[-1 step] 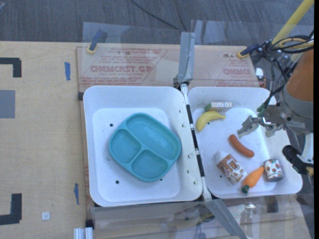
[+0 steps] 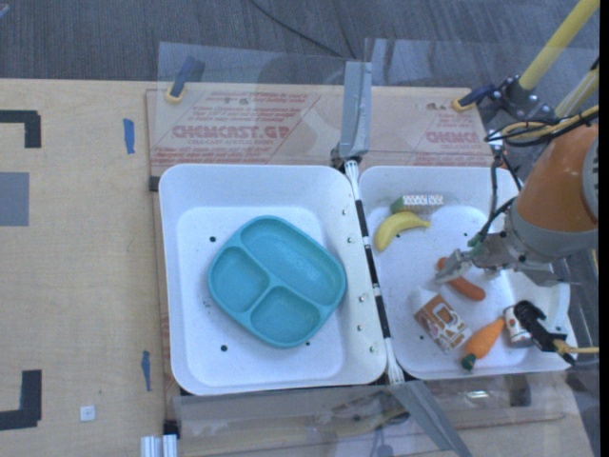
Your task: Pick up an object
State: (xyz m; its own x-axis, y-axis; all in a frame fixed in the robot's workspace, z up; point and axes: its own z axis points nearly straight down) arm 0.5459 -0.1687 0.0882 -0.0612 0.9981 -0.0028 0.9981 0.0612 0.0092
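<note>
Pale wooden bench [image 2: 67, 303] with black tape marks, dark grey carpet [image 2: 190, 8] behind

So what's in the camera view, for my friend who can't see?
A robot arm's pincer hovers by an orange sausage in the right white bin, near a banana, carrot and small box. The left bin holds a blue divided plate.

Crowded quarters in the right white bin [image 2: 419, 369]: directly beneath the two-finger gripper [image 2: 461, 265] lies an orange-red sausage-shaped toy [image 2: 464, 288], with a small brown-and-white carton [image 2: 441, 320] and an orange toy carrot [image 2: 483, 341] just below it. A yellow toy banana [image 2: 398, 227] lies up and to its left, bare floor between them.
</note>
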